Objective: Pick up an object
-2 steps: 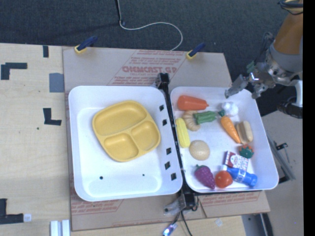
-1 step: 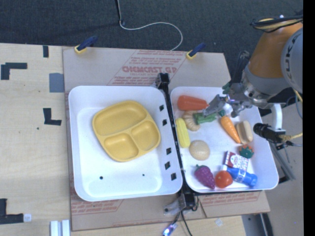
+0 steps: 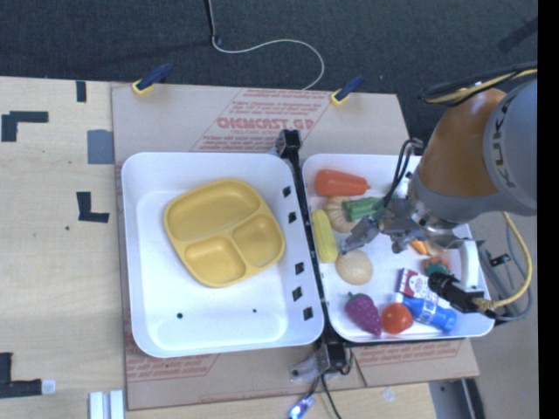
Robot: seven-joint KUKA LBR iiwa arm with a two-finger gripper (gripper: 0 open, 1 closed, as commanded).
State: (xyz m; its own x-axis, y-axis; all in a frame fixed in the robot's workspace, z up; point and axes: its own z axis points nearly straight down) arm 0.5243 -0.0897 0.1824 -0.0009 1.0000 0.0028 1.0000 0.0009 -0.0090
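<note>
Although several toy foods crowd the right bin, the likeliest target is the pale round onion-like piece, which lies near the bin's middle, just below the gripper. The grey fingers look spread apart, with nothing visible between them, one tip just above that round piece. Close beside it lie the yellow corn cob, a green piece and the orange carrot; further down sit a purple grape bunch, a red tomato, a blue bottle and a small red carton.

My worry is the crowding: closing fingers could nudge the corn or pinch two pieces at once, and a smooth round toy may well squirt out of a shallow grip.

Beside it, the left bin holds a yellow divided plate. Both bins rest on a cardboard sheet clipped to a wooden bench, with dark carpet beyond.
</note>
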